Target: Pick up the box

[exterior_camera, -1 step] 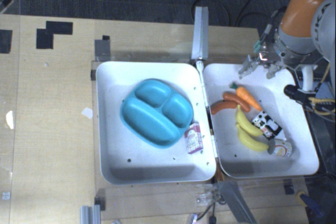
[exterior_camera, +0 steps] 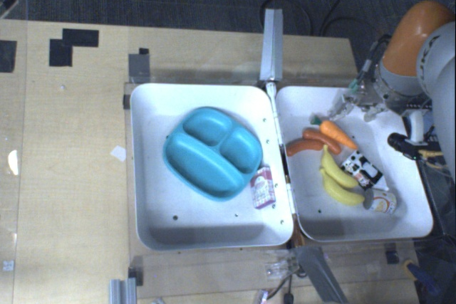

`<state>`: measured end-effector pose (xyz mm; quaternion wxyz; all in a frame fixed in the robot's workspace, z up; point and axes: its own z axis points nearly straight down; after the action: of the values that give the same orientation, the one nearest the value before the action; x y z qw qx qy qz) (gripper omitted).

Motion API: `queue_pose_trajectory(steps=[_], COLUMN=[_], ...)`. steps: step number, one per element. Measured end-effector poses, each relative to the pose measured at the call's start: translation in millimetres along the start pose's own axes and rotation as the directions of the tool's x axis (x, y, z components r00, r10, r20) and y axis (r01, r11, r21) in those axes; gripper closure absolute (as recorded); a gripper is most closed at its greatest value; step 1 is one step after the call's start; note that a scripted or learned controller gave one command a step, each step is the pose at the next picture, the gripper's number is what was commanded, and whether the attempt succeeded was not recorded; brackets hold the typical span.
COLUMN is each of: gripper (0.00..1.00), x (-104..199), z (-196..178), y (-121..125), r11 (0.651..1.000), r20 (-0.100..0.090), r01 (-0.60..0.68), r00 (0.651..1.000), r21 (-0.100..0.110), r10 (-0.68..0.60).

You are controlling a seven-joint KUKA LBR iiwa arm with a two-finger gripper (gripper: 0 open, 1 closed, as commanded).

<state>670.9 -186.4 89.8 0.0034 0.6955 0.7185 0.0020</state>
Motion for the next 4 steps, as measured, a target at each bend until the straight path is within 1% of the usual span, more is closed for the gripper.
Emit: queue_pose_trajectory(steps=[1, 2, 3, 4], gripper=[1.0, 1.0, 1.0, 1.0], x=[1, 44, 66, 80], z=[-14, -137, -187, -211], y=[3, 3, 3, -1], r11=[1.0, 0.999, 0.998, 0.989], r20=[0.003, -0.001, -0.001, -0.001], r01=[0.006, -0.04, -0.066, -0.145], r00=[1.0, 0.999, 0.998, 0.989], r21=[-0.008, -0.002, -0.001, 0.0], r10=[-0.006, 0.04, 0.066, 0.145])
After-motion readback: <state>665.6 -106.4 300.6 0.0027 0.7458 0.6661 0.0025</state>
